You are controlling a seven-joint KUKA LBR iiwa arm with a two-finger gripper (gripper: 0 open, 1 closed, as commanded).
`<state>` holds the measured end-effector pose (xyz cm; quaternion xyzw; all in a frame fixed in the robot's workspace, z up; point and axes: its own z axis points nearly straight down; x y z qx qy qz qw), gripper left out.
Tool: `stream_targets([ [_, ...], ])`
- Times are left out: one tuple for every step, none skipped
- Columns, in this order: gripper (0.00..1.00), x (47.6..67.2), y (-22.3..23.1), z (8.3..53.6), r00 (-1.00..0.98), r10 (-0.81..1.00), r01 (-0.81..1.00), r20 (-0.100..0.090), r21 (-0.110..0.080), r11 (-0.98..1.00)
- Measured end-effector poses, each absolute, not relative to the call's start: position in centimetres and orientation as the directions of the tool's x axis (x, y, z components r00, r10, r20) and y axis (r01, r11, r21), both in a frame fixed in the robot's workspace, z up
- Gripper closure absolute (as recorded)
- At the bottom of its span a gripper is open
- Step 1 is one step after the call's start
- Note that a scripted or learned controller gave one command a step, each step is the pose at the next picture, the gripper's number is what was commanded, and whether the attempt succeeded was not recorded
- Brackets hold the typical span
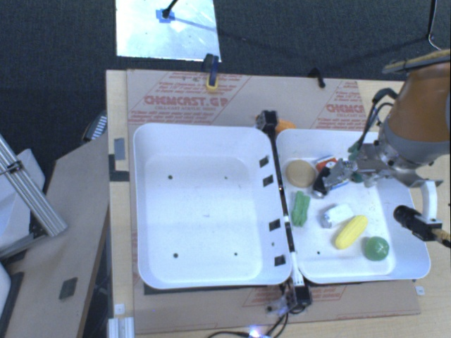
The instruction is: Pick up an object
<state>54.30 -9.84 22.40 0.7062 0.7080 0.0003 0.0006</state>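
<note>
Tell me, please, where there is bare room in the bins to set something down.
The left bin offers bare floor between all four walls. The right bin is crowded: tan disc, green piece, white block, yellow piece, green ball, with the pincer above.

- A reflective square sheet [168, 18] lies on the dark carpet [56, 41] at upper centre-left.
- A yellow clamp [211, 83] sits on the top edge of the brown "CHEMCAST GP" board [183, 97].
- Aluminium rails [25, 196] lean at the left edge.
</note>
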Motion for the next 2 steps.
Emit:
stream_targets([
  [0.00,48.6,-14.1,13.5,0.005,1.000,1.000,0.001,-0.009,-0.005],
  [0.00,48.6,-17.0,8.2,0.002,1.000,1.000,0.000,-0.001,-0.002],
])
